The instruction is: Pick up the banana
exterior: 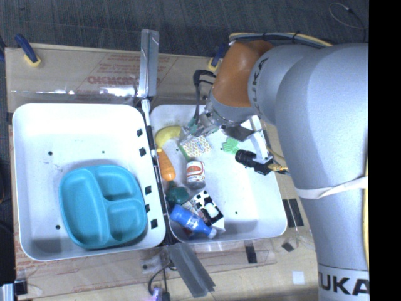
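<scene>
1. The banana (pixel 166 135) lies in the right bin (pixel 266 221), at its upper left corner, close against the divider between the two bins; it rests on the bin floor and is not lifted.
2. The hand (pixel 199 125) is low in the same bin, just right of the banana, near the middle of the frame (its fingers blur into the clutter there, so I cannot tell how wide they stand).
3. Nothing yellow shows between the fingers, so I judge the grasp not yet made.
4. Left to do: close on the banana and raise it clear of the carrot (pixel 165 165), the can (pixel 195 173) and the patterned packet (pixel 195 145) beside it.
5. The left bin (pixel 37 130) holds a blue tray (pixel 103 204), apart from the work.
</scene>
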`<state>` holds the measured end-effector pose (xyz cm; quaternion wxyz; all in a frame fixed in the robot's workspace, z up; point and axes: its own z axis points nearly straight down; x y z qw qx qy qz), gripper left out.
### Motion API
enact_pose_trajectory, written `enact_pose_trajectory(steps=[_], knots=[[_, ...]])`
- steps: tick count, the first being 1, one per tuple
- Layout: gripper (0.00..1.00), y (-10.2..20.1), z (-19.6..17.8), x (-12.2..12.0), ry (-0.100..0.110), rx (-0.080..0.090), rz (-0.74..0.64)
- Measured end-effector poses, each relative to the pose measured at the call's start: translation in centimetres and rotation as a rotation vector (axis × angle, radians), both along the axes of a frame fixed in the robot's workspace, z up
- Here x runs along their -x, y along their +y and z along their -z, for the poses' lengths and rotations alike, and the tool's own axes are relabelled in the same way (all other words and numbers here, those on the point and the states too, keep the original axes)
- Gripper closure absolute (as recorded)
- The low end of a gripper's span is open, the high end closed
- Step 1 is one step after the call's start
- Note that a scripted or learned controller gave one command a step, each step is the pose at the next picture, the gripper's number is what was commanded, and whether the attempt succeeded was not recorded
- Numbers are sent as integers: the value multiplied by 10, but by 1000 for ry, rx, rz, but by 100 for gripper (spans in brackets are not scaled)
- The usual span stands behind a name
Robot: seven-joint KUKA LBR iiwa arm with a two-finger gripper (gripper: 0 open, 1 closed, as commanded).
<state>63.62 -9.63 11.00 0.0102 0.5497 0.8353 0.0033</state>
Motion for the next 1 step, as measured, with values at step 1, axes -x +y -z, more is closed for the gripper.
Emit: enact_pose_trajectory(steps=[1], knots=[[0, 0, 0, 0, 0, 0, 0]])
